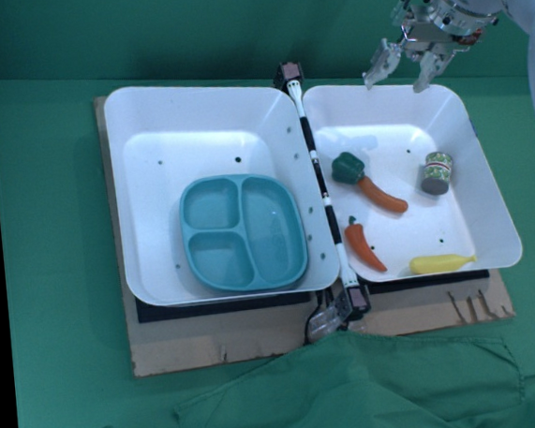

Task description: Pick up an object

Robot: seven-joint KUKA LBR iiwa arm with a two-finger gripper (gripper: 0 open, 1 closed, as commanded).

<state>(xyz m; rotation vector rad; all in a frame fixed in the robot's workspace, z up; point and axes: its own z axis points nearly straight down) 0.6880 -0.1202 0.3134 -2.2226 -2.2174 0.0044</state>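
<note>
Left bin (137, 127): a teal divided plate (243, 232) is seen toward its near edge. Right bin (494, 224): a carrot (370, 183) lies near the left wall, a chili (363, 245) nearer the front edge, a banana (442, 262) along the front edge, a small can (436, 173) by the right wall. The gripper (402, 65) is seen released, fingers spread, above the far edge, nothing grasped. Risk judged: the can may roll away; thin items by walls may be missed.

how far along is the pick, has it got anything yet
Nothing looks done yet. The gripper hangs open with nothing between its fingers, above the far rim of the right bin. The carrot, red chili pepper, yellow banana and small can all lie in that bin. Descent, grasp and lift are left.
</note>
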